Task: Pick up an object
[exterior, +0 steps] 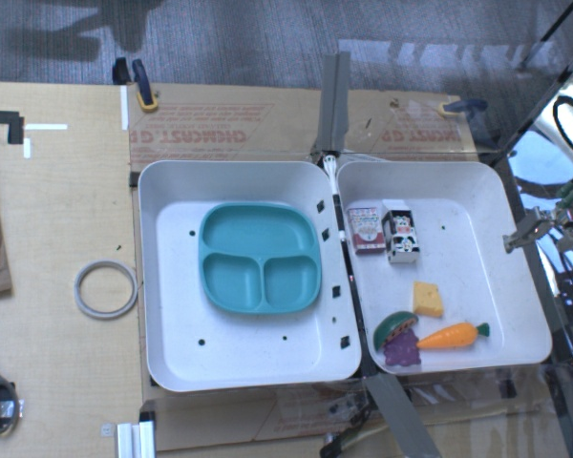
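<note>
We see 5 small objects in the right bin [458,194], any of which could serve as the thing to pick up. A pink carton [366,229] and a black-and-white cow-print carton [400,235] stand side by side, touching or nearly so, near the bin's far left corner. A yellow cheese wedge [427,299] lies alone toward the middle. Along the near edge sit a green and purple toy vegetable [397,340] and an orange carrot [453,335], close together.

The left bin [162,256] carries a teal divided plate [261,258] at its centre. A grey tape ring [106,288] rests on the surface left of the bins.

We cannot tell whether the end effector is open or closed.

We judge the cheese wedge the safest target: it stands apart from its neighbours, so we would descend straight over it with room on both sides. The paired cartons risk a double catch.
</note>
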Available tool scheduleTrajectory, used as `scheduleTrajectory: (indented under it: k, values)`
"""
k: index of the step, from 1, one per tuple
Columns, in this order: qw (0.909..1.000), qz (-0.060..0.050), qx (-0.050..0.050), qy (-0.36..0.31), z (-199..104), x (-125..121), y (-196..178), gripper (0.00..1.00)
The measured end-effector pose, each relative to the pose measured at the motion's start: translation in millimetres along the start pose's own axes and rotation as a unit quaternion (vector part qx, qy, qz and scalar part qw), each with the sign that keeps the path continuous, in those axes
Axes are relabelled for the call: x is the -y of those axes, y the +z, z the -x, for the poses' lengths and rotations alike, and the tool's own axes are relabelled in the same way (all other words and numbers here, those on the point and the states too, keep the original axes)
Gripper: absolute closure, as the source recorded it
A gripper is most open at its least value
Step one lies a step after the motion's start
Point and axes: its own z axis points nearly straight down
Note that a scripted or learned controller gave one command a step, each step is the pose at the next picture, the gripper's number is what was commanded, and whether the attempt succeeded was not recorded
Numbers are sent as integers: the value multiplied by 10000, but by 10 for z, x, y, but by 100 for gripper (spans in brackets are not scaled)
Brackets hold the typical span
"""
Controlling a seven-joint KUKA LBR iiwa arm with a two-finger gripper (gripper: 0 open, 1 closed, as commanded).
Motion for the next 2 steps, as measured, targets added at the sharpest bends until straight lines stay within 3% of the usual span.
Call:
scheduleTrajectory:
  k: [1, 2]
  values:
    - [9872, -4, -7, 1592, -143, -544, 911, 0]
    - [9927, 9, 6, 1209, -710, -1232, 422, 0]
